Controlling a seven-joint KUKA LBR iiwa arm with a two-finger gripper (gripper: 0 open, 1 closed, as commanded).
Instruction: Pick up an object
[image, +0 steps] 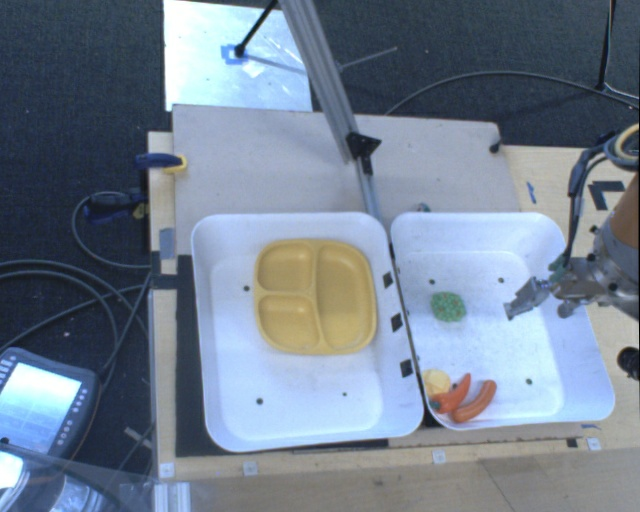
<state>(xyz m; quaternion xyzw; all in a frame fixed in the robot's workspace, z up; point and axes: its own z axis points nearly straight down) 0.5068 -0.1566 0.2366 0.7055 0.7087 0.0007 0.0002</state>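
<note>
In the right bin (575, 395) lie a green knobbly lump (448, 306) near the middle and, at the front left corner, a small yellow piece (436, 381) beside two orange-red sausage shapes (468, 397). My gripper (538, 310) hangs over the right side of this bin, to the right of the green lump and apart from it. Its two fingers (521, 301) stand open with nothing between them.
The left bin (230, 400) holds a yellow divided plate (315, 296). A grey pole (330, 85) slants down to the seam between the bins. Cables and a pendant (35, 400) lie on the floor at left.
</note>
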